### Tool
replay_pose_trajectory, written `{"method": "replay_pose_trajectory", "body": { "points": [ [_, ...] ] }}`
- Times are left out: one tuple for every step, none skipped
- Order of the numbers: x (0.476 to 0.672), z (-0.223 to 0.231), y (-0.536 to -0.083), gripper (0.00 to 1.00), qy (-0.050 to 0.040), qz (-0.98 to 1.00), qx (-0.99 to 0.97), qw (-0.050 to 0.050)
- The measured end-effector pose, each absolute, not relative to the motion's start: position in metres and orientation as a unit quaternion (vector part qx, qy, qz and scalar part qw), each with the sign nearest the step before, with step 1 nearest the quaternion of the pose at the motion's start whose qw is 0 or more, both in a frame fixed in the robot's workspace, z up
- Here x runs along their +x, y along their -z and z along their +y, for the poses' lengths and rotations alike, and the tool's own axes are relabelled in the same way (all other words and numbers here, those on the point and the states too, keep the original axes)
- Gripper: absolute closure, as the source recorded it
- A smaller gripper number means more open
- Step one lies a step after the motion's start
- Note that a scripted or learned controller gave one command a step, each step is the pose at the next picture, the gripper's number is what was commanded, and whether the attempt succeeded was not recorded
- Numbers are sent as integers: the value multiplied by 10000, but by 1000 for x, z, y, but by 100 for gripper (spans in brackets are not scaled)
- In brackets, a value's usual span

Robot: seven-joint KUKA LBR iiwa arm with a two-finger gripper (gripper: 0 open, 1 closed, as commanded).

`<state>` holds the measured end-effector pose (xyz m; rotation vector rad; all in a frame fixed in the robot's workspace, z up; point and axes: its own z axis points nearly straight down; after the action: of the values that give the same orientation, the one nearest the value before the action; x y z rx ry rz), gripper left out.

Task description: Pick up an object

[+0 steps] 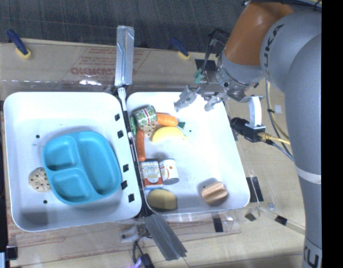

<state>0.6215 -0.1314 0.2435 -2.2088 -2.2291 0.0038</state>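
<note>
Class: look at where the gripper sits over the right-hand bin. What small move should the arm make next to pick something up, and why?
Probably shift the gripper slightly toward the camera's left and lower it onto the carrot. The gripper hangs at the far edge of the right bin with open jaws and nothing between them, and the carrot looks nearest.

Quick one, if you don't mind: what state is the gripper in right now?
Gripper: open, nothing between its fingers, above the far end of the right bin.

Dark ribbed floor [76, 7] beyond bench; brown cardboard bench top [60, 60]; blue clamps [19, 42] at edge.
</note>
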Motion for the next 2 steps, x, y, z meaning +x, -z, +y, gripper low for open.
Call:
{"method": "replay_pose_trajectory", "body": {
  "points": [
    [655, -130, -138, 0, -29, -7482, -6634, 34],
    [642, -125, -102, 0, 27, -7233, -6905, -88]
  ]
}}
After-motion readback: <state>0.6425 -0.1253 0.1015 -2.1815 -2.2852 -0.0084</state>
